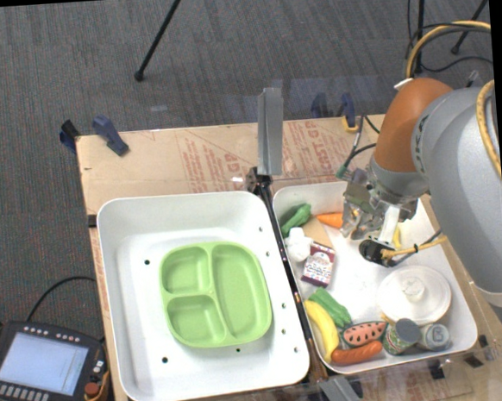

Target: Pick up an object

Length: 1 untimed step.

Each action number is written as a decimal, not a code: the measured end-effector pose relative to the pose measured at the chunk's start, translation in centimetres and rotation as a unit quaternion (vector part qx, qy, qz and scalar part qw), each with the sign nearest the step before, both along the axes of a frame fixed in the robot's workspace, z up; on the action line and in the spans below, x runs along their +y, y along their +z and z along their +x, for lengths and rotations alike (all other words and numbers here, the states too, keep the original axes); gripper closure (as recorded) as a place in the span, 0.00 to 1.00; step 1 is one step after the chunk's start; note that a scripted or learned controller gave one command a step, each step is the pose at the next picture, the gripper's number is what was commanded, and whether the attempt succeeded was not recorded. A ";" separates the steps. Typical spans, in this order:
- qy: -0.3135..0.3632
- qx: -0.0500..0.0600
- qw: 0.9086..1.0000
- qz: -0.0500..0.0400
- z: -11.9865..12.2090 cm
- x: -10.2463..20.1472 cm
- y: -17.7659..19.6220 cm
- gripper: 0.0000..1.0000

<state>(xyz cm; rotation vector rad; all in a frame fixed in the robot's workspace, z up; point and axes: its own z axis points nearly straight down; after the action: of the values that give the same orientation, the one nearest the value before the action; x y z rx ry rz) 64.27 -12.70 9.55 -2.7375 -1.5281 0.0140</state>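
My gripper (357,220) hangs over the far part of the right bin (463,295), with nothing visibly held in it. Just to its left lie a small orange carrot (329,219) and a green vegetable (296,217). Below those are a white bottle (298,246) and a purple box (318,264). Along the bin's near side lie a banana (321,326), a green piece (333,306), a watermelon slice (363,332), an orange piece (356,353) and two cans (401,336). A white round dish (414,293) sits at the right.
The left bin (124,292) holds a green divided plate (215,293). A grey divider post (270,137) rises between the bins at the back. The bulky grey arm (471,187) covers the right bin's far right corner. A teach pendant (41,367) lies at the lower left.
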 end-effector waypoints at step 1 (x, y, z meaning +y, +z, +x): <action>0.000 0.001 1.000 0.000 0.0 0.0 -0.1 0.00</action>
<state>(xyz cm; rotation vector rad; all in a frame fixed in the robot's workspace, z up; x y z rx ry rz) 64.25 -12.66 9.49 -2.7361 -1.5292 0.0153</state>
